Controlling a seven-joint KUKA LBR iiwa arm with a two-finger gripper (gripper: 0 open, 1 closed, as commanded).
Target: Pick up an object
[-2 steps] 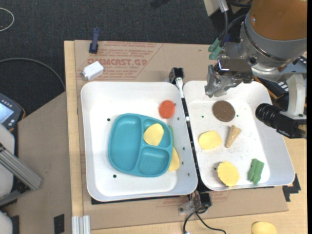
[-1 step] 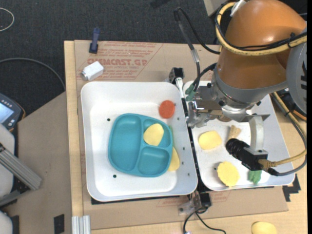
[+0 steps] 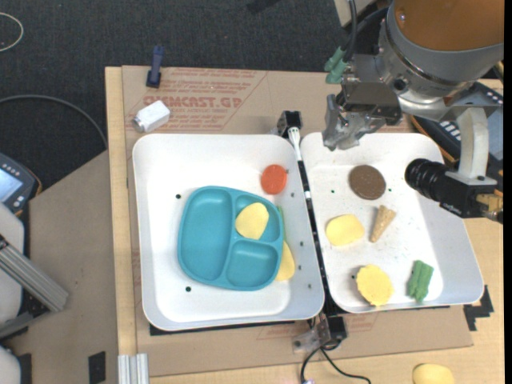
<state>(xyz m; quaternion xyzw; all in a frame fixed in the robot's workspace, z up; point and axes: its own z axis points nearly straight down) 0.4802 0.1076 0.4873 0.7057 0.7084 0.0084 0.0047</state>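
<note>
Camera view: the gripper [image 3: 342,137] hangs over the right bin [image 3: 448,294] at its 11 o'clock corner, fingers slightly spread and pinching nothing. The brown disc [image 3: 367,182] lies near, at the gripper's 5 o'clock.

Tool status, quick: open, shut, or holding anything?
Tool: cannot be told from this angle; it sits above the far edge of the right bin, with nothing visibly held.

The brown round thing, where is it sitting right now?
The brown disc lies in the right bin, near its far edge, just below the tool and above the cone-shaped piece.
</note>
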